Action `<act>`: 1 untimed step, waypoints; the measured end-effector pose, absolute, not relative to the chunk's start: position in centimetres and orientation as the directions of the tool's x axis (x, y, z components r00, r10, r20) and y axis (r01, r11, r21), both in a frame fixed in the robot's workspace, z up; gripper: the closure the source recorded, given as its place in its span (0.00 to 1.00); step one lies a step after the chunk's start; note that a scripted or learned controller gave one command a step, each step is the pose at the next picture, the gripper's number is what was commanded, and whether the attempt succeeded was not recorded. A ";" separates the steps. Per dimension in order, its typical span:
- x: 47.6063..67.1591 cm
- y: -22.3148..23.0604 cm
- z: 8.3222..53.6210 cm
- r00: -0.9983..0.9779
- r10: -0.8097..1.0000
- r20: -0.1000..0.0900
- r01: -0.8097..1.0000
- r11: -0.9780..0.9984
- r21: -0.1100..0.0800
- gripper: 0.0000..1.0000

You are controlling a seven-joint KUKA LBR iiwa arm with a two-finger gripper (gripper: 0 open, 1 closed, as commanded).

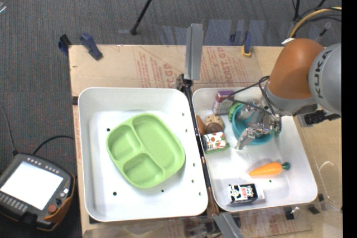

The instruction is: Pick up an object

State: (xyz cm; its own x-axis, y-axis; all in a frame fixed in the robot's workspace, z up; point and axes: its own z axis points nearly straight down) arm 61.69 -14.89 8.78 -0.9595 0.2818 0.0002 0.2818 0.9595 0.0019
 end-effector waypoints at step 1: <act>58.7 -17.2 8.8 -0.966 0.258 -0.001 0.258 0.966 0.001 0.00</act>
